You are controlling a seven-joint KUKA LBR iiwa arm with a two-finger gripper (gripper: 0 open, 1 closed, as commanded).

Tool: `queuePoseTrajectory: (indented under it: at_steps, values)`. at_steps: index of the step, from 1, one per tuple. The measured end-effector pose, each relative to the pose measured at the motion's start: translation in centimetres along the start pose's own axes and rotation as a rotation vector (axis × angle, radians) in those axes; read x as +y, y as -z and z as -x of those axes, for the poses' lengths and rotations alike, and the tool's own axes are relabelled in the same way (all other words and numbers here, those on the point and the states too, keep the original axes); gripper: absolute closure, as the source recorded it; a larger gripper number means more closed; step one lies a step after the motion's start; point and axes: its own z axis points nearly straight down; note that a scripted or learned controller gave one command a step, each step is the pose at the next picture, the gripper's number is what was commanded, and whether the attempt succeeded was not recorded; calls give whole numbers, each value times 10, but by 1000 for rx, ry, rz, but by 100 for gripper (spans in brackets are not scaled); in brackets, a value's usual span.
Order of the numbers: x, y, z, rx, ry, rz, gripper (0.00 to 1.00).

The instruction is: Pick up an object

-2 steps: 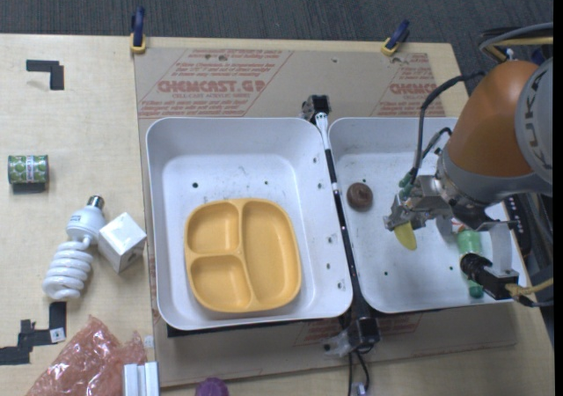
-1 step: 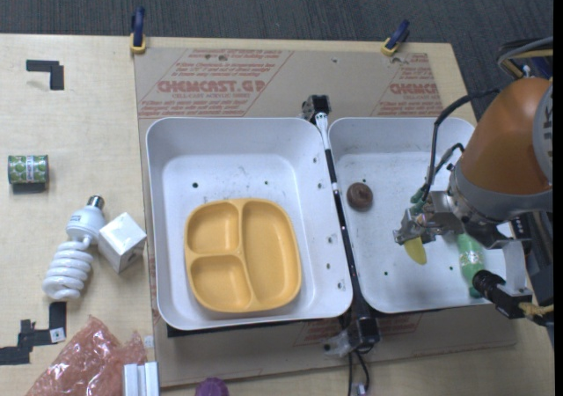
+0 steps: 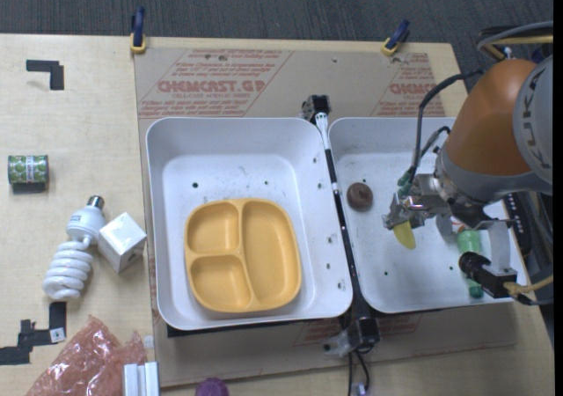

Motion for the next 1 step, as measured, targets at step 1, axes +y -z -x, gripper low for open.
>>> queuePoseTrajectory:
  at_steps: [1]
  values:
    - [-26,0,15,1,-3,-2,100]
